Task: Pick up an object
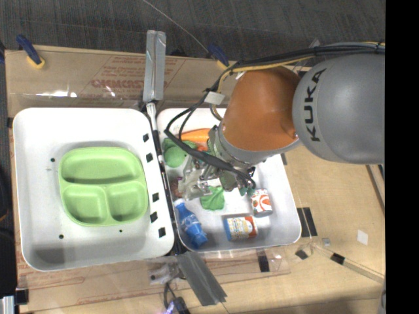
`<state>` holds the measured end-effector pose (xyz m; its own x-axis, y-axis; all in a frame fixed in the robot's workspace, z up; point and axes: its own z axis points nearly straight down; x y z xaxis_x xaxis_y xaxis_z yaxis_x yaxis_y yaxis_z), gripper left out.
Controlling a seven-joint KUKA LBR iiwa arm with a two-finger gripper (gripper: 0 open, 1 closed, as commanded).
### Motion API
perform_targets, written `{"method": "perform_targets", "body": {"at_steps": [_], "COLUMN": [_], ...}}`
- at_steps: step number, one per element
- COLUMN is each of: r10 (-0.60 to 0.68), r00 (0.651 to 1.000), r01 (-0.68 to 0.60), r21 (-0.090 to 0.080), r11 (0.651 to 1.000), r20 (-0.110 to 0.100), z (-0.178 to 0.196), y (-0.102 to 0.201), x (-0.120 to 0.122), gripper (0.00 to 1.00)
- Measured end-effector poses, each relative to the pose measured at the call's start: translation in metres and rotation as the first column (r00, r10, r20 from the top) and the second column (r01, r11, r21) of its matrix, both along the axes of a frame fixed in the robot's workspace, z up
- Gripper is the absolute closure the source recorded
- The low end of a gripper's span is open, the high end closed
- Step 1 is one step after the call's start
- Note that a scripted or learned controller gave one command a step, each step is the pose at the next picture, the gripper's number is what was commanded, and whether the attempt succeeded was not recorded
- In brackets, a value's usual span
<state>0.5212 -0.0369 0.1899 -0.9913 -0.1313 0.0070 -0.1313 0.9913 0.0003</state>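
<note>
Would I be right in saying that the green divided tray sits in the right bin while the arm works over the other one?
Not quite: the camera view shows the green divided tray in the left bin. The arm works over the right bin, among the blue bottle and the small cans.

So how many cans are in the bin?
2: one can by the right bin's right wall, another near its front edge. The arm may hide more.
</note>
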Motion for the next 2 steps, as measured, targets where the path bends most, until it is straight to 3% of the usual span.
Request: {"method": "perform_targets", "body": {"at_steps": [1, 2], "r10": [0.005, 0.068], "r00": [1.0, 0.998], "r01": [-0.005, -0.068], "r21": [0.0, 0.0], "r11": [1.0, 0.998], "r20": [0.008, 0.003], "z": [0.013, -0.056], "y": [0.002, -0.067], "x": [0.003, -0.032], "gripper": [1.0, 1.0]}}
